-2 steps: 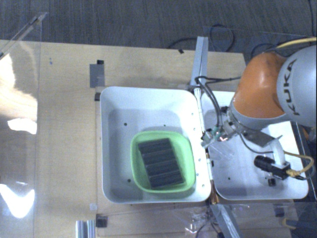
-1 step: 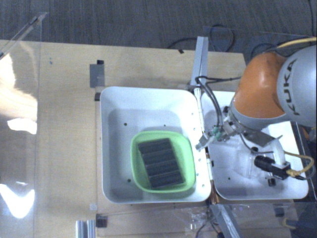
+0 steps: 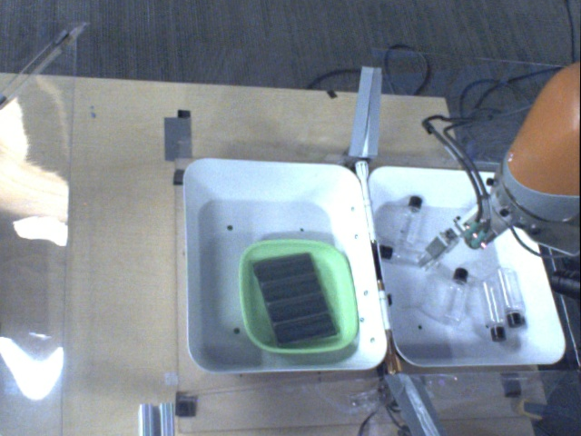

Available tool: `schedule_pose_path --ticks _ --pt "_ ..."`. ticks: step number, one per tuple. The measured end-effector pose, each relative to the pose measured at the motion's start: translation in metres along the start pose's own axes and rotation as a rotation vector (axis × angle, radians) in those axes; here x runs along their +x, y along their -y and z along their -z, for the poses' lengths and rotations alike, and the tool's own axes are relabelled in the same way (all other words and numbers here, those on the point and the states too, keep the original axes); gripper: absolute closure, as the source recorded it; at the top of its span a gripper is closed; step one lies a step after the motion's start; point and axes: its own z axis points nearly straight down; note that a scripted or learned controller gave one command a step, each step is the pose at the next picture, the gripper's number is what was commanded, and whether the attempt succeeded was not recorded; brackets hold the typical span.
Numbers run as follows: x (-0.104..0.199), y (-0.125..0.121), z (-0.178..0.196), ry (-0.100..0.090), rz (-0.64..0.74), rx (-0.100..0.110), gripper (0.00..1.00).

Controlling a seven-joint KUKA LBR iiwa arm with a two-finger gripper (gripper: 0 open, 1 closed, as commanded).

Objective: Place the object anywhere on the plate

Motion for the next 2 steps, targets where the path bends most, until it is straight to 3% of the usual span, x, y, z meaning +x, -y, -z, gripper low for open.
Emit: schedule_pose_path --ticks 1,2 --pt "-0.001 -0.003 0.011 0.005 0.003 -0.007 1.0" --pt "0.047 -0.029 -0.063 -0.004 0.13 0.003 1.0"
